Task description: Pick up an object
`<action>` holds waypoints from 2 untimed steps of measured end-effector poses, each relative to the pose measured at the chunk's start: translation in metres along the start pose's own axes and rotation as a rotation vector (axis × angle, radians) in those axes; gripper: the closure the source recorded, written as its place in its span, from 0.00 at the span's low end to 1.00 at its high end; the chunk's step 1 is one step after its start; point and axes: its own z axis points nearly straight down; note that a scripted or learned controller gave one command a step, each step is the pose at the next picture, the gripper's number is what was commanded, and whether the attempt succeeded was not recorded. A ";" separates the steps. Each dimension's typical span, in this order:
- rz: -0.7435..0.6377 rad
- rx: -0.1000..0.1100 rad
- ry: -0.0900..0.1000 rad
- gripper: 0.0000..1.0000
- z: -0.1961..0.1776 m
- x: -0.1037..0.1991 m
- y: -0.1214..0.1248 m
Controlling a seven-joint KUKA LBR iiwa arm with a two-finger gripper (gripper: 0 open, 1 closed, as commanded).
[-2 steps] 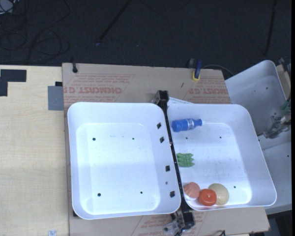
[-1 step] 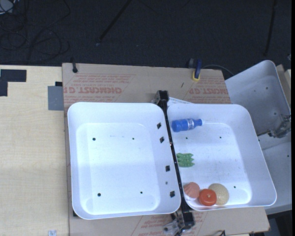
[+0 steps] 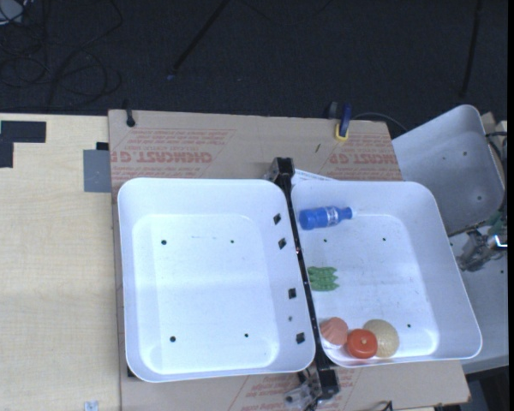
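Four items in right bin (image 3: 428,229): blue bottle (image 3: 325,217), green pod (image 3: 322,278), red cap (image 3: 361,343), beige ball (image 3: 383,336).

You're getting even, bright overhead light — the white bins (image 3: 370,217) are glaring slightly, shadows staying faint, detail looking soft and grainy.

blue bottle (image 3: 325,217), green obj (image 3: 322,278), red cap (image 3: 361,343)

You look down on pale wood counter (image 3: 43,255). Brown cardboard sheet (image 3: 231,148) with red print lies flat on it. Left white bin (image 3: 133,229) and right white bin (image 3: 428,212) sit side by side on cardboard, edges touching along black divider (image 3: 295,255). Dark patches (image 3: 17,139) and grey patch (image 3: 95,169) mark counter at far left.
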 end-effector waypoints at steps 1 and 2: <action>-0.003 -0.008 -0.003 1.00 -0.040 -0.001 0.001; -0.003 -0.008 -0.003 1.00 -0.071 -0.001 0.001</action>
